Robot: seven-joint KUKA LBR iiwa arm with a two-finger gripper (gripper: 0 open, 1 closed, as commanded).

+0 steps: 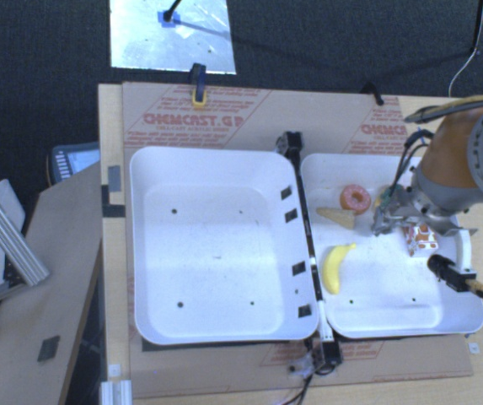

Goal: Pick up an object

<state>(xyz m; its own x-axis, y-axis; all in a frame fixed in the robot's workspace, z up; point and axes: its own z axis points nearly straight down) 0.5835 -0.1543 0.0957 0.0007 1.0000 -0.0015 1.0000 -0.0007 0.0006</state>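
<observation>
In the right bin (pixel 393 310) lie a yellow banana (pixel 335 267), a pink frosted donut (pixel 356 198), a pale cone-shaped piece (pixel 335 218) and a small red-and-white box (pixel 422 239). My gripper (pixel 387 220) reaches down from the right into the bin's upper part, between the donut and the red-and-white box. A small yellow-green bit shows just above the gripper. The wrist hides what lies directly under it.
The left bin (pixel 216 243) sits beside the right one, with a black clip strip (pixel 300 226) along their shared edge. A black fitting (pixel 448 272) sits on the right bin's right rim. Cardboard lies beneath both bins.
</observation>
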